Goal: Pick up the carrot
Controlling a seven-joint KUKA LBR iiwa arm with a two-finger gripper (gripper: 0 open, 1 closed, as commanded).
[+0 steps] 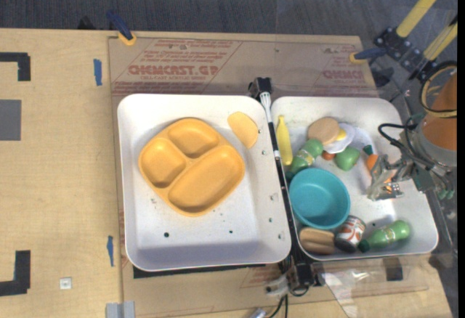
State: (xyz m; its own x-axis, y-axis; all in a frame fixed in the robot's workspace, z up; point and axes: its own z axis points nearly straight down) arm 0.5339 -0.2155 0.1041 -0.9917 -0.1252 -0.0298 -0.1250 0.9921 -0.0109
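The carrot [371, 160] is a small orange piece with a green top, lying in the right bin [418, 233] near its right side. My gripper [385, 183] hangs just below and to the right of the carrot, very close to it. The grey arm with its orange band [442, 124] comes in over the bin's right edge. Cables and metal parts blur the gripper's tip.
The right bin also holds a teal bowl [320, 197], a yellow banana [283, 141], a tan bun [325, 128], green toys [347, 159] [386, 235], a can [350, 231] and a bread roll [317, 239]. The left bin [138, 237] holds an orange divided plate [191, 164] and a yellow chip [243, 128].
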